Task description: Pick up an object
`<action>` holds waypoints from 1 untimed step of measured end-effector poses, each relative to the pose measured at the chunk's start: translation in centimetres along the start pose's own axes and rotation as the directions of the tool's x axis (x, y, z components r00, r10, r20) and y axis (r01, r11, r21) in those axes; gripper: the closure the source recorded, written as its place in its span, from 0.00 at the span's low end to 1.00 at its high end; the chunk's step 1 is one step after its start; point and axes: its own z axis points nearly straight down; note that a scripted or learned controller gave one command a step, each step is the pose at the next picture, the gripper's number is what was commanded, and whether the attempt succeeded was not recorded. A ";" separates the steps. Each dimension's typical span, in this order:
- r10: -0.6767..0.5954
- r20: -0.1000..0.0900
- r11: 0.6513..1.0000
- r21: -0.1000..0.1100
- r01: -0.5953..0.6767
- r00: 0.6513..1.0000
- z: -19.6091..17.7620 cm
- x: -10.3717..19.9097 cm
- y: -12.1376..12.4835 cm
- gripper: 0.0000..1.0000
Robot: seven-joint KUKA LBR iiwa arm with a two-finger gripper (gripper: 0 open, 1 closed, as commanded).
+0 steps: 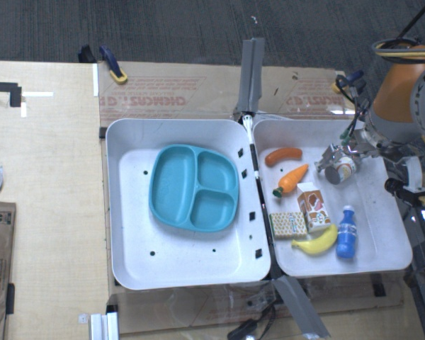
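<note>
The grey robot arm with the orange band point(400, 94) reaches into the right white bin point(382, 257). Its gripper point(338, 167) hangs low near the back, beside an orange toy carrot point(292, 178). A yellow toy banana point(317, 242) and a blue bottle point(346, 233) lie near the front. The left white bin point(127, 239) holds a blue plate with three parts point(195, 188).

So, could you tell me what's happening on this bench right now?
A robot arm reaches in from the right, with its gripper low over the upper part of the right bin. That bin holds a sausage, a carrot, a small carton, a cracker box, a banana and a blue bottle. None of these sits between the fingers. The left bin holds a blue divided plate.
</note>
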 end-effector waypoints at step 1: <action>0.015 0.001 1.000 -0.004 -0.015 1.000 -0.1 2.4 1.7 0.00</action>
